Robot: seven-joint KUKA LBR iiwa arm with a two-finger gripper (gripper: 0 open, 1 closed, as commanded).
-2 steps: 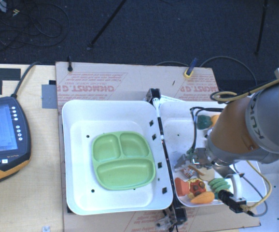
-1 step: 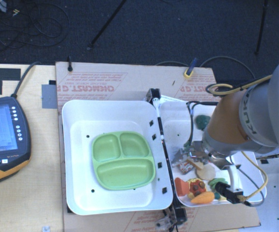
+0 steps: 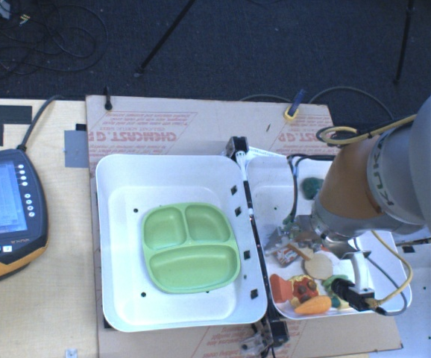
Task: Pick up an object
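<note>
Nothing looked lifted yet: the gripper (image 3: 299, 233) hung low over the right bin's (image 3: 269, 177) clutter, its grip state impossible to tell.

teach pendant (image 3: 7, 213), green divided tray (image 3: 191, 246)

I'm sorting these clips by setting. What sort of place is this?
Most likely a robotics lab bench: a grey arm reaches over two white bins, a teach pendant lies at the left, and loose cables run across the dark floor.
</note>
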